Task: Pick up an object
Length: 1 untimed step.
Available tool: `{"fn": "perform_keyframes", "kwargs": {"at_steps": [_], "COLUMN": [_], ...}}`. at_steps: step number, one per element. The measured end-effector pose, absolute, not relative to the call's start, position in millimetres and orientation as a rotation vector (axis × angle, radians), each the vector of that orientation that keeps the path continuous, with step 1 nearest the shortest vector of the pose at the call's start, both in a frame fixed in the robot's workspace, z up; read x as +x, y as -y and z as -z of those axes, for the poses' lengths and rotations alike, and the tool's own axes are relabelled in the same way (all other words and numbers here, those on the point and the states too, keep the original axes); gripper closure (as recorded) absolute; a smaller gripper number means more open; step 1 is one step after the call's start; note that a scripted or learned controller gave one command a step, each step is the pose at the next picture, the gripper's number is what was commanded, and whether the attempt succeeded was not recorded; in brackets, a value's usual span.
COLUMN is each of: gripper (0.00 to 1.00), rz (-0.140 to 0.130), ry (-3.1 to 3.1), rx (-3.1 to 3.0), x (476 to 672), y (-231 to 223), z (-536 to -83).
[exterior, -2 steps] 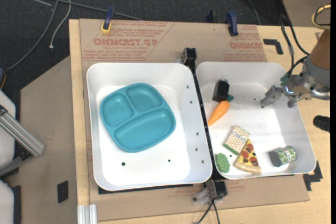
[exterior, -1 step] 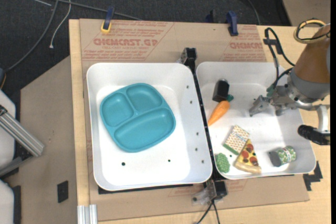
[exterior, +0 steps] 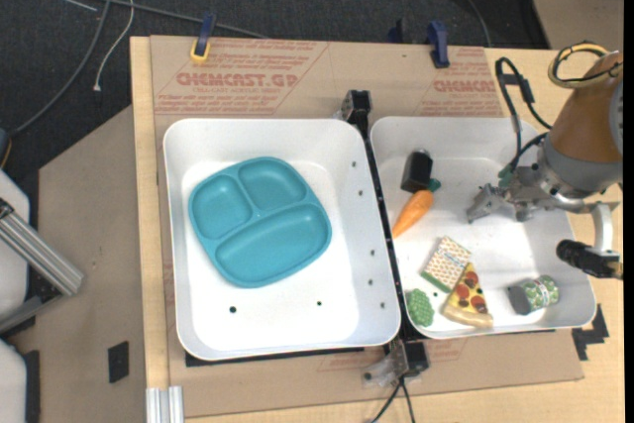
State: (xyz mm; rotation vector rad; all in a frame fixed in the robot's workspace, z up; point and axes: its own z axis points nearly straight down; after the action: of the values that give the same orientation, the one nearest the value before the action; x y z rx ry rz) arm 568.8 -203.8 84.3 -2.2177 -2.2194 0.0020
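On the counter (exterior: pixel 149 213) sit 2 white bins: the left bin (exterior: pixel 188 243) holds a blue divided plate (exterior: pixel 260 220), and the right bin (exterior: pixel 555 312) holds a toy carrot (exterior: pixel 413 210), a black block (exterior: pixel 416 170) just at its 12 o'clock, a pizza slice (exterior: pixel 468 296), a patterned card (exterior: pixel 445 262) and a small can (exterior: pixel 533 294). The pincer (exterior: pixel 492 200) hangs low over the right bin's 2 o'clock area, well apart from the carrot at its 9 o'clock, with nothing visible in it; whether it is released or clenched I cannot tell.
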Motion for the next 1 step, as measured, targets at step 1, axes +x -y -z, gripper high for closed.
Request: {"fn": "perform_keyframes", "kwargs": {"at_steps": [1], "gripper": [1.0], "rz": [0.002], "ry": [2.222], "rx": [-2.22], "x": [570.1], "y": [204.1], "z": [-96.7]}}
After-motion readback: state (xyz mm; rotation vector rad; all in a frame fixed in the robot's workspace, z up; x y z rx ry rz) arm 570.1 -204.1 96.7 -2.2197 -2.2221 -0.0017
